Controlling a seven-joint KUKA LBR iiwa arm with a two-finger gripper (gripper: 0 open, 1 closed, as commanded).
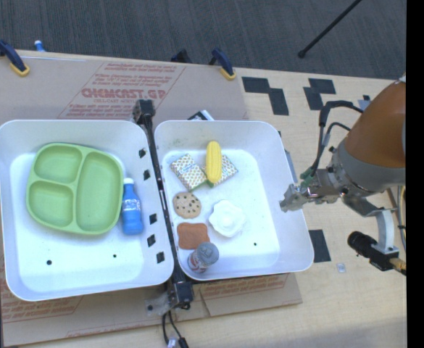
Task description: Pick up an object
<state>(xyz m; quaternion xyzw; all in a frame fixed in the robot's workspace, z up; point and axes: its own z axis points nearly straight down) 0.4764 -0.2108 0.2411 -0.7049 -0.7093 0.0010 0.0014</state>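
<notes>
Pincer (293, 198) at right bin's (273, 138) right rim, can't tell its state. Corn cob (213, 162) lies in that bin's far part on checkered packets (190, 171), well apart from pincer.

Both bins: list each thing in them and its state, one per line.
Green tray: flat, left bin.
Blue bottle: lying beside the tray.
Corn cob: lying across patterned packets, right bin.
Cookie: flat.
White cup: on the bin floor.
Can: front wall.
Gripper: over the right rim.
</notes>
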